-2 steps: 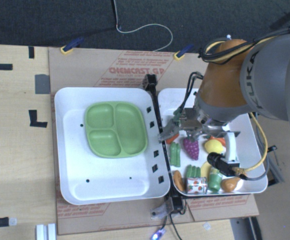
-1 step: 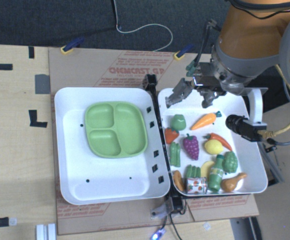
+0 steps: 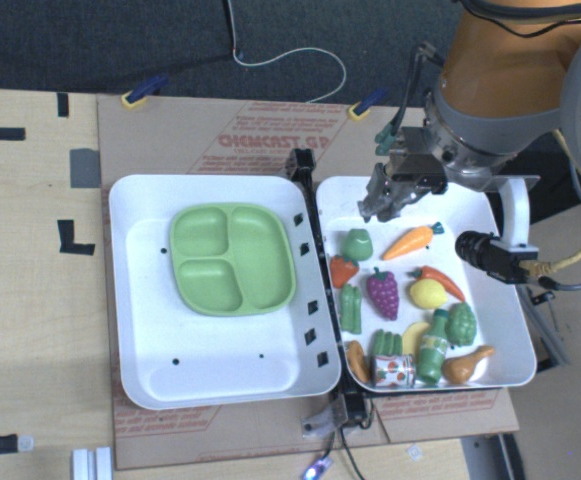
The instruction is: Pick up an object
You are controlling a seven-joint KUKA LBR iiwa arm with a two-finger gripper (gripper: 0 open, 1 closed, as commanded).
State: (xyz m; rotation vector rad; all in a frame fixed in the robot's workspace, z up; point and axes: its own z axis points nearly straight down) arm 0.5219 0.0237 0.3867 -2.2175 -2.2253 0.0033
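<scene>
Hovering: gripper [image 3: 382, 204] over far end of right bin [image 3: 505, 368], fingers together at the tips, nothing between them | target: green pepper [image 3: 358, 243] just near-left of tips; carrot [image 3: 410, 241] near-right, long axis left-right | text: red print on cardboard [image 3: 260, 140], not legible

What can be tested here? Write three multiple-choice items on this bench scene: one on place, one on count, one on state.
1. The green divided plastic plate lies in:
A. left white bin
B. right white bin
C. the cardboard

2. How many compartments does the plate have?
A. two
B. three
C. five

3. The orange toy carrot is:
A. hanging from the gripper
B. on the plate
C. lying in the right bin

Key: 1 A, plate sits within the left bin's walls; 2 B, two small sections and one large; 3 C, it rests on the bin floor below the gripper.
</scene>
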